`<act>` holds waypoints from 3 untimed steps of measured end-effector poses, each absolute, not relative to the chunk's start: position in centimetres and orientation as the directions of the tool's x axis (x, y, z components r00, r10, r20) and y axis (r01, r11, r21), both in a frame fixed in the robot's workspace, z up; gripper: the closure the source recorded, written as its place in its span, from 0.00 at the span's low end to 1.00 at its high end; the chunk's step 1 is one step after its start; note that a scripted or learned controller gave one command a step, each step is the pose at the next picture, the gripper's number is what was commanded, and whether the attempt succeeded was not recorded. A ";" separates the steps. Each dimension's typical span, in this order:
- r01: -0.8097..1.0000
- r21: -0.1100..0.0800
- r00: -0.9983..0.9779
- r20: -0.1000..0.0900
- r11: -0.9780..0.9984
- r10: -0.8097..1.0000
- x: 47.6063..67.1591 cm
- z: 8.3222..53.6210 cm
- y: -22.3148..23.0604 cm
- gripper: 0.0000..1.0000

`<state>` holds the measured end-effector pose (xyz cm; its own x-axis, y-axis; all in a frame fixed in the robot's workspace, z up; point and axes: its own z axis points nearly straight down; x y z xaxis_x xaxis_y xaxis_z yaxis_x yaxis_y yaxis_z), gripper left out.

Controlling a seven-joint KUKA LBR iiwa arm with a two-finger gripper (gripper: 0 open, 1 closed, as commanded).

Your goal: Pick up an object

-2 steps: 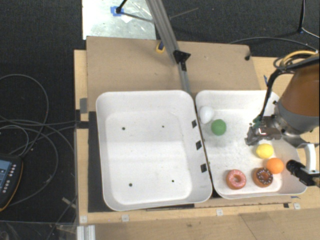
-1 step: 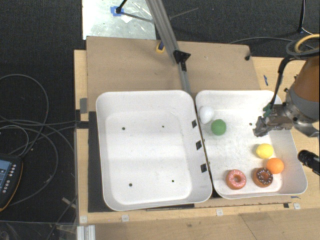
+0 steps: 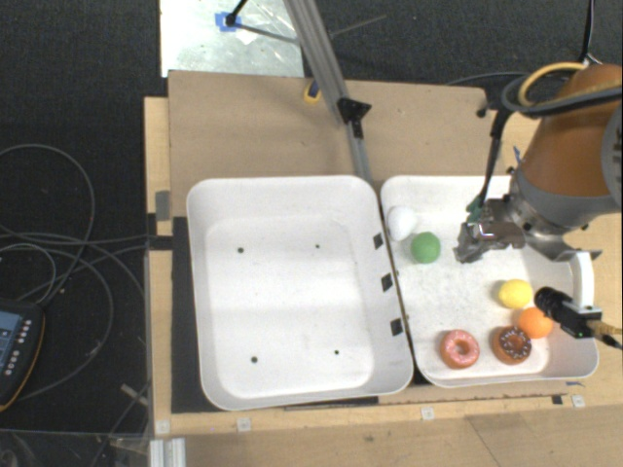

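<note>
Left to right then: the left shallow white plastic bin (image 3: 209, 261) has just a few small dark dots on its floor; a row of little black clips (image 3: 386, 282) runs down the seam where it meets the right shallow white plastic bin (image 3: 443, 197), which has all the stuff in it.

Tucked against the right bin's left wall sits a small white egg-shaped ball (image 3: 400, 222), and just beside it, lower right, a round green ball (image 3: 425, 248); along the front edge there's a pink frosted toy donut (image 3: 459, 348), then a chocolate-brown toy donut with sprinkles (image 3: 512, 344) near it; just above the brown one is a small orange ball (image 3: 534, 322), touching or nearly touching a yellow lemon-shaped ball (image 3: 515, 294) above it.

The metal two-finger gripper (image 3: 474, 241) hangs over the bin's middle, right of the green ball and apart from it; it's a dark, blurry lump, so I can't tell how its tips are set, and I can't make out anything in its grasp; the grey-and-orange arm (image 3: 574, 144) is cut off at the right edge and hides that bin's far right corner.
</note>
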<state>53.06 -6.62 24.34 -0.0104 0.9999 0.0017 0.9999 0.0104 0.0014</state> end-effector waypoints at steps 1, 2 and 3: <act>1.000 0.002 -0.010 0.001 0.010 1.000 54.4 23.5 -2.2 1.00; 1.000 0.004 -0.011 0.002 0.011 1.000 56.5 24.5 2.6 1.00; 1.000 0.001 -0.011 0.002 0.011 1.000 58.4 22.8 7.7 1.00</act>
